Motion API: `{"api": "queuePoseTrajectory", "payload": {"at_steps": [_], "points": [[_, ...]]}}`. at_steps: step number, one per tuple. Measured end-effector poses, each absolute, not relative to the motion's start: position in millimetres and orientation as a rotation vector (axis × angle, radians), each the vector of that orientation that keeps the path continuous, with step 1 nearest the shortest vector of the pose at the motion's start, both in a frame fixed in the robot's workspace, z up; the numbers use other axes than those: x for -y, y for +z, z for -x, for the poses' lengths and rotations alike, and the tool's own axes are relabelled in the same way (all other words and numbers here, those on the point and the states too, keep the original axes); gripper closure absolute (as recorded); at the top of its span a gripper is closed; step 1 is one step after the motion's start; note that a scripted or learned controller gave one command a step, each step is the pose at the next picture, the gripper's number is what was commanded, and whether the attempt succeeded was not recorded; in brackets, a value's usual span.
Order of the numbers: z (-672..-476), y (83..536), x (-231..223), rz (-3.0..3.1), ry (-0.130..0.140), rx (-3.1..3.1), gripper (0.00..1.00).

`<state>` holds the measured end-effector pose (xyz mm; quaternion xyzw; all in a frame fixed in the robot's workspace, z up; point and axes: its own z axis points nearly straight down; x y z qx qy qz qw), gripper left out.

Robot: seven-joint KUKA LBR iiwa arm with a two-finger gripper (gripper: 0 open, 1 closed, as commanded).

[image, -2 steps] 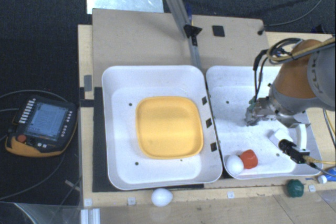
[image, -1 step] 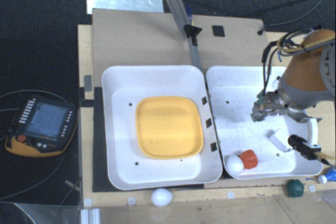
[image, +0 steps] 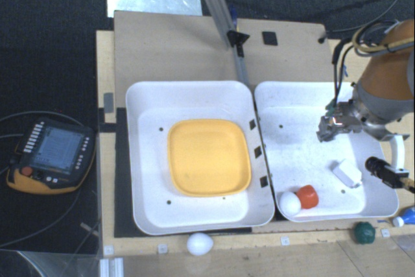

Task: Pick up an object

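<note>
A yellow square plate [image: 209, 157] lies in the left bin [image: 146, 100]. In the right bin [image: 285, 97], a white ball [image: 289, 203] and a small orange cup [image: 307, 196] rest together against the front wall. A small white block [image: 347, 173] lies to their right. My gripper [image: 331, 128] hangs over the right half of the right bin, behind and a little left of the white block, with nothing visible between its fingers.
A white egg-shaped object [image: 200, 243] and a dark green ball [image: 364, 232] lie on the bench in front of the bins. A teach pendant [image: 52, 154] sits on the floor at left. A grey pole [image: 217, 3] slants over the back.
</note>
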<state>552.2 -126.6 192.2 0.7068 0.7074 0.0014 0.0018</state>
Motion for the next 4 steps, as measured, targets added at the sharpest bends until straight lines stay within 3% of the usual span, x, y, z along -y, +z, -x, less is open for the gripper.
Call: {"api": "queuePoseTrajectory", "payload": {"at_steps": [1, 2, 4], "points": [[-552.9, 222, 127, -2.219, 0.003, -2.220, 1.00], [-563.4, 215, 74, -2.216, 0.002, -2.227, 1.00], [-602.6, 207, -29, -2.217, 0.002, -2.226, 1.00]]}}
